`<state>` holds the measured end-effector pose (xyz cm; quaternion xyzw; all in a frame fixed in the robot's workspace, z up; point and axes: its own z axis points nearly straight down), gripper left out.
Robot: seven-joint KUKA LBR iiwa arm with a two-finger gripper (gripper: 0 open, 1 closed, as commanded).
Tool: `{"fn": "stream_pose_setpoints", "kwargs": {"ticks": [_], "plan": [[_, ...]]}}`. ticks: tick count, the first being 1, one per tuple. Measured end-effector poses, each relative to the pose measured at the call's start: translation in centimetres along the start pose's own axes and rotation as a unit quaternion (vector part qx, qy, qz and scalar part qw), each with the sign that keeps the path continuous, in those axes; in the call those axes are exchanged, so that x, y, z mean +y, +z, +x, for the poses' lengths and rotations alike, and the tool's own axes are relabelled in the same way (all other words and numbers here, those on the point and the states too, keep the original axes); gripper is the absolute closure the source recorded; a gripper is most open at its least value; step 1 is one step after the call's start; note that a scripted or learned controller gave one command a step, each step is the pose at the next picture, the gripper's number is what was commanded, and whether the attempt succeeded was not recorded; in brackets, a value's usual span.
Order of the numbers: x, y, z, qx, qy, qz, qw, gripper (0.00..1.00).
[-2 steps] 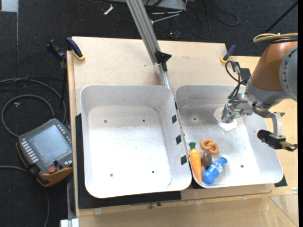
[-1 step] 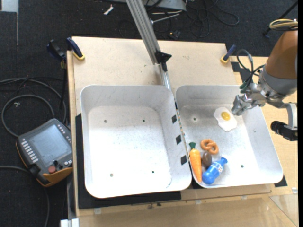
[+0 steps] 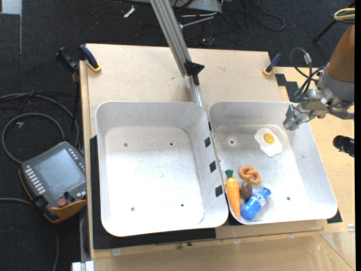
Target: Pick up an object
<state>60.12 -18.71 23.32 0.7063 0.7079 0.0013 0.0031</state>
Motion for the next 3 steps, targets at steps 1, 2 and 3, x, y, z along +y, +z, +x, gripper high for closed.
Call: {"fn": "stream_pose_setpoints", "kwargs": {"ticks": [1,2,3], "plan": [[0.1,-2.2,0.0,0.000,0.000,0.001,1.0000,1.00],[-0.6,-2.6,5.5,0.002,-0.003,0.003,1.0000,1.00],[-1.5,-2.4,9.8,0.002,-0.002,0.004,1.0000,1.00]]}}
